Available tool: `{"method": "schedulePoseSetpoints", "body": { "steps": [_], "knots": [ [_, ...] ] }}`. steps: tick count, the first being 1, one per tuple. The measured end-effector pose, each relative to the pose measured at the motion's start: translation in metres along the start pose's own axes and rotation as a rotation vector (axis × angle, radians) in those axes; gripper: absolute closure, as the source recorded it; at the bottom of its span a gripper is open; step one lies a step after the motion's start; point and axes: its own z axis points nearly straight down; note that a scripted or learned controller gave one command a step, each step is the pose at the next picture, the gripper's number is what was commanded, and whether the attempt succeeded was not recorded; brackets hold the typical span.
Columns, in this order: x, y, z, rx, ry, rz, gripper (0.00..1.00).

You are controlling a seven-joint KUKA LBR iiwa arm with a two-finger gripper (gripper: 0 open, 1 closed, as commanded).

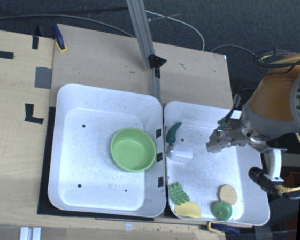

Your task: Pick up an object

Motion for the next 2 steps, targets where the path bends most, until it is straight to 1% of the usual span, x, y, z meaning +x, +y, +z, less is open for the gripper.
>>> {"method": "schedulePoseSetpoints", "body": {
  "steps": [1,2],
  "knots": [
    [0.051,0.003,0.008,0.001,0.0,0.0,1.0],
    [0.111,0.001,0.013,0.002,0.0,-0.001,1.0]
  ]
}}
